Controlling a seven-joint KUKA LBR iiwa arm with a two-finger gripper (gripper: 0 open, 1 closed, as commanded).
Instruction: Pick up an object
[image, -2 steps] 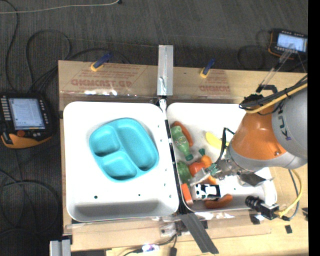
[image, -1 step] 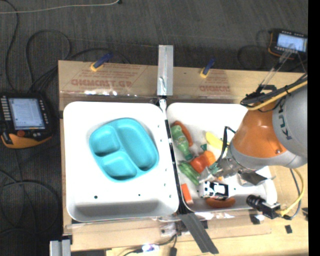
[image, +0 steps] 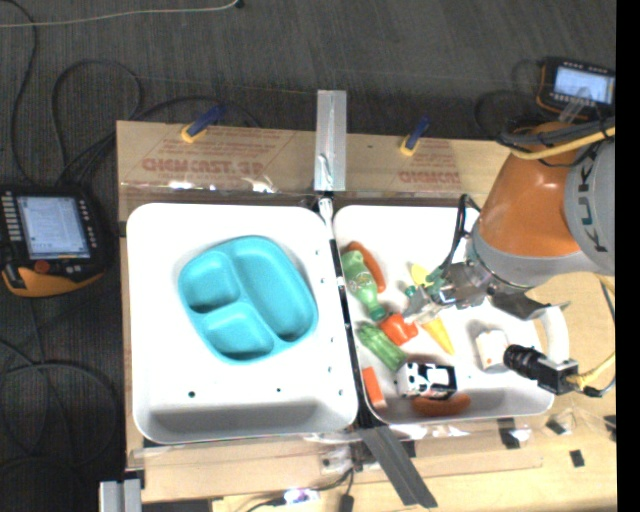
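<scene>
A blue divided plate (image: 247, 297) is seen in the left bin (image: 150, 400). The end effector (image: 432, 291) is positioned over the toys in the right bin (image: 520, 395), right of frame centre.

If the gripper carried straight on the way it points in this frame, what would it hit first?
The gripper points toward the view's left, low over the right bin. First in that line is probably the green bottle near the divider, though the orange piece lies close below; depth is unclear from this single view.

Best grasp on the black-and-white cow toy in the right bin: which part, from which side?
Judging from this view, grip the cow toy across its short body, coming straight down. It lies near the right bin front wall, with a red piece against it on that side, so the jaws should probably close along the free left-right direction.
</scene>
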